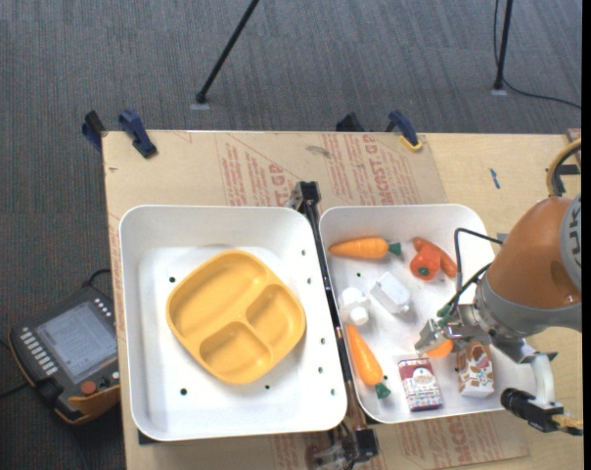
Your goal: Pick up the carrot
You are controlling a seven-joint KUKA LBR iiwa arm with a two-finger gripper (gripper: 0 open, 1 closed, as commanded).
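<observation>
Two carrots lie in the right bin (pixel 472 218). One carrot (pixel 360 249) lies crosswise near the far wall, its green end pointing right. The other carrot (pixel 365 357) lies along the left wall near the front, green end toward the front. My gripper (pixel 441 334) hangs low over the bin's right half, between the two carrots and well to the right of both. A small orange object (pixel 439 349) shows right under the gripper; what it is stays unclear. The arm's orange band (pixel 535 258) covers the bin's right edge.
A red-orange pepper-like toy (pixel 429 260) lies at the far right. White blocks (pixel 389 293) sit mid-bin. A red box (pixel 420 384) and a small carton (pixel 477 371) stand by the front wall. The left bin (pixel 144 262) holds a yellow divided plate (pixel 236 313).
</observation>
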